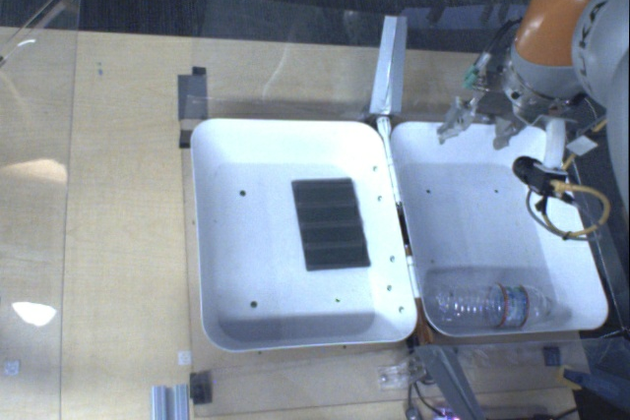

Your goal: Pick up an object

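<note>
A dark grey ribbed rectangular pad (331, 223) lies flat in the middle of the left bin (221, 211). On its side along the near wall of the right bin (463, 202) rests a clear plastic bottle (492, 305). My gripper (476, 132) hangs over the far edge of the right bin, under the orange-banded wrist (556, 10). It is open, its two fingers (451, 127) spread apart with nothing between them. The gripper is well away from both the bottle and the pad.
The two white bins sit side by side on a pale wooden bench, with a metal divider post (388, 64) behind their shared edge. Black cables (556, 202) loop down from the wrist over the right bin's right side. A clear panel covers the bench's left part.
</note>
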`<state>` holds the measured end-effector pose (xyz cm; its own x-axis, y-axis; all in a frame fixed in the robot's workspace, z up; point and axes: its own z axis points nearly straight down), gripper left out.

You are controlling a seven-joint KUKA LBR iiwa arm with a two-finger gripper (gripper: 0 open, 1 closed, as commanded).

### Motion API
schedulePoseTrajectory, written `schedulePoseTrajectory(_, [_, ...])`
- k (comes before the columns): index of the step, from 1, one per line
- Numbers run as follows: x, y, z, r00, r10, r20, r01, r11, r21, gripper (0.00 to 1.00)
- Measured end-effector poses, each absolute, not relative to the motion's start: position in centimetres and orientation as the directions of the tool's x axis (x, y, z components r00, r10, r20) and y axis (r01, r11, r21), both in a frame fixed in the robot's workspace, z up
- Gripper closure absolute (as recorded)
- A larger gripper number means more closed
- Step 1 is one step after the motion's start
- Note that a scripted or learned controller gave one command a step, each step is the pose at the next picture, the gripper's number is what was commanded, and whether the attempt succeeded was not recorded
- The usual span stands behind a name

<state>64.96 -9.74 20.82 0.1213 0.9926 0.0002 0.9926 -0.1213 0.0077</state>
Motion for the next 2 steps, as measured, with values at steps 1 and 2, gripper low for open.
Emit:
schedulePoseTrajectory(1, [56.5, -13.4, 27.2, 0.102, 0.995, 0.0, 0.995, -0.102, 0.006, 0.0])
schedulePoseTrajectory(2, [58.5, -12.1, 30.7, 0.043, 0.999, 0.0, 0.999, -0.043, 0.006, 0.0])
